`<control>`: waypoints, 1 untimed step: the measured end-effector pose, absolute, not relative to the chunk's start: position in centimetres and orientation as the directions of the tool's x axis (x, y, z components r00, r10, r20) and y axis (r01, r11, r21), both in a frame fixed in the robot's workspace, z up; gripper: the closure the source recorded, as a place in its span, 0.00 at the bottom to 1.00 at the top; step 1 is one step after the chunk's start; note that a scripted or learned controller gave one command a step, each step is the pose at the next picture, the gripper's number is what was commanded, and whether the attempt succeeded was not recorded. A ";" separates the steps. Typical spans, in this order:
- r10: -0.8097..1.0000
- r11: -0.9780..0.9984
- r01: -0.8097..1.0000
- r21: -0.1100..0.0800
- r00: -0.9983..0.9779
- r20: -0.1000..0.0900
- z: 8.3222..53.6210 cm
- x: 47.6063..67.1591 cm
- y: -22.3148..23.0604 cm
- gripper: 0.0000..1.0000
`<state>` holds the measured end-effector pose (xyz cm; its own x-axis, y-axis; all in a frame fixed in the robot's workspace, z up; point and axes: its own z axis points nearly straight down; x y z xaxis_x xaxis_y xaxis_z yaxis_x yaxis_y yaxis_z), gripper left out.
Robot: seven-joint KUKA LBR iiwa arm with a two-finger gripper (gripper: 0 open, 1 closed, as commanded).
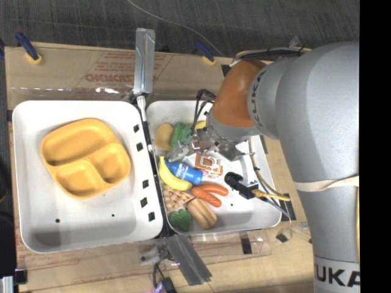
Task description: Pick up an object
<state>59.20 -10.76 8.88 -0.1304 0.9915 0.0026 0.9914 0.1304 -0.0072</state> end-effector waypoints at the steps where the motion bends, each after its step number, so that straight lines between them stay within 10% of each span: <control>1: 1.000 0.001 1.000 0.003 -0.001 -0.002 21.8 58.6 -13.1 0.00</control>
